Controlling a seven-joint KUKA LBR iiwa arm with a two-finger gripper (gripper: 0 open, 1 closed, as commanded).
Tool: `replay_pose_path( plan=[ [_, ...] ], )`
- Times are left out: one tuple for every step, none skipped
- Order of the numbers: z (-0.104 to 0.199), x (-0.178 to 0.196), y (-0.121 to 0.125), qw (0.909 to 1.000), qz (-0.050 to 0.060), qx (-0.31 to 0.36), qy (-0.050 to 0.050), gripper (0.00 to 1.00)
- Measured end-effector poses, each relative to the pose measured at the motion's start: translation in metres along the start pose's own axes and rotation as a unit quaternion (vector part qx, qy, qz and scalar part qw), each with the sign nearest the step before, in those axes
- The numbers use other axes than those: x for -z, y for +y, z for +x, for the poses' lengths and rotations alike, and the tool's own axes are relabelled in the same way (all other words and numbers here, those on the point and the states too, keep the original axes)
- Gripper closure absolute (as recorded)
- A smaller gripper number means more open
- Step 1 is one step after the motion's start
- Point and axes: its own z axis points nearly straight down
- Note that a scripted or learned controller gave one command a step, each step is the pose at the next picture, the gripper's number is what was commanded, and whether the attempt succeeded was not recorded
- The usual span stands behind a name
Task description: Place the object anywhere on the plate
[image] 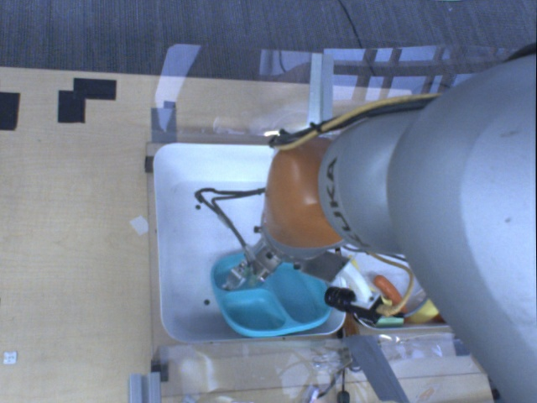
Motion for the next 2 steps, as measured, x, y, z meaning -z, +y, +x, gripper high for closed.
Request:
replay_pose_path(
  plan=[
    [-0.022,-0.02,0.024,0.9894,-0.012,0.145,-0.007,0.0],
    [-0.057,0.059,-0.003,0.9879,0.004,0.155,0.003,0.0]
  ],
)
